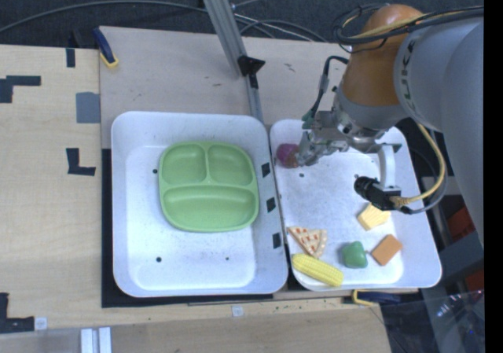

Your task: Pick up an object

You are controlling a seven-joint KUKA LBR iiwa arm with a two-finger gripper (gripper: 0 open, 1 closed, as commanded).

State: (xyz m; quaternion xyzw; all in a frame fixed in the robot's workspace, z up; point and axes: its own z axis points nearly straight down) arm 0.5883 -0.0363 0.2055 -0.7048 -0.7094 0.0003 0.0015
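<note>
My arm comes in from the right, orange band up top, wrist bent down over the right bin (409, 265). My end effector (308, 151) sits low at that bin's upper-left corner, tips pointing down-left. Right at the tips, on their left, is a small purple-red thing (287, 155), prob. toy fruit. It looks touching or nearly so, but I can't tell if it's between the tips, and can't tell how far open I am; wrist body and cables blur that spot.

Edges: the bin wall and the divider between bins (273, 186) are just left of me, tight there. Metal pole (228, 21) stands above-left, near. Open bin floor lies below me, w/ room.

Further below: pizza slice (308, 240) and corn cob (317, 269) at the near wall. Below-right: green piece (354, 254), orange block (386, 249), yellow block (373, 217), all well apart from me. Black fitting w/ cable hangs just above the yellow block.

Left bin (130, 210), across the divider, holds a green divided plate (209, 186).

My arm hides the right bin's upper-right part.
</note>
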